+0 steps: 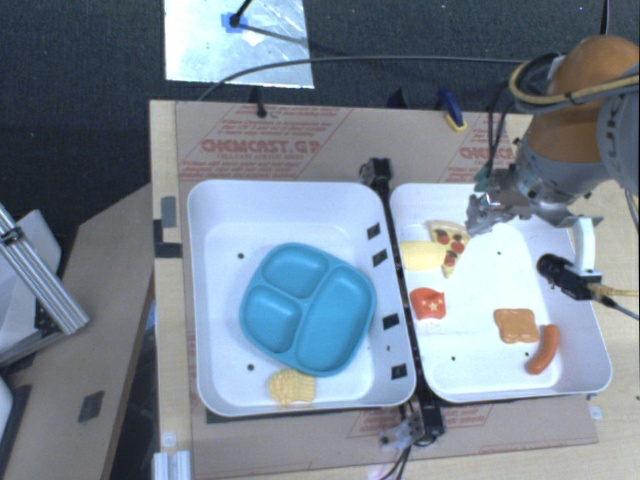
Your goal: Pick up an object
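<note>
While the gripper hangs low over the far part of the right bin, I cannot tell how wide it stands or whether it has anything. Just left of it, a pizza slice lies touching a pale yellow piece. Crowding is the likely risk: a descent could nudge both or close on neither.
</note>
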Controlling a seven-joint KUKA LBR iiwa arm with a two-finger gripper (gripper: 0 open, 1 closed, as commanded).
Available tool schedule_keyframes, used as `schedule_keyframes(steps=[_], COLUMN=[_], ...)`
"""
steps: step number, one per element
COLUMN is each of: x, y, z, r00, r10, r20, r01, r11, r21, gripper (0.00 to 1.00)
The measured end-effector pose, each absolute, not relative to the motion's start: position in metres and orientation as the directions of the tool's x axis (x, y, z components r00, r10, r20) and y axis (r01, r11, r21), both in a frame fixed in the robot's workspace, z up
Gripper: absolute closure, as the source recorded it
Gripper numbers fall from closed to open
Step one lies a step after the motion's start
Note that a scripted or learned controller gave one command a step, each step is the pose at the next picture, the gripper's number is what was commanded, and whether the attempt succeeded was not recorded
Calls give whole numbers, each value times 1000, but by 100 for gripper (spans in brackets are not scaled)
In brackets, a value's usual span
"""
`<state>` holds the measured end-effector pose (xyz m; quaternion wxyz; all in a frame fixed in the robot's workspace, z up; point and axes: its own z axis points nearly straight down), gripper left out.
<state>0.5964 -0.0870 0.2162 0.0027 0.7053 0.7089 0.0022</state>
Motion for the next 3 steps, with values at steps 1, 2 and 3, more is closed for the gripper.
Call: schedule_keyframes(steps=[1, 2, 3], x=[602, 585, 564], y=[-88, -36, 12], z=[281, 258, 257], r00=[-6, -9, -10], r10=[1000, 1000, 1000], r20=[-1, 2, 2], r01=[1000, 1000, 1000], r11=[6, 9, 10], r21=[8, -1, -1], gripper=[100, 100, 100])
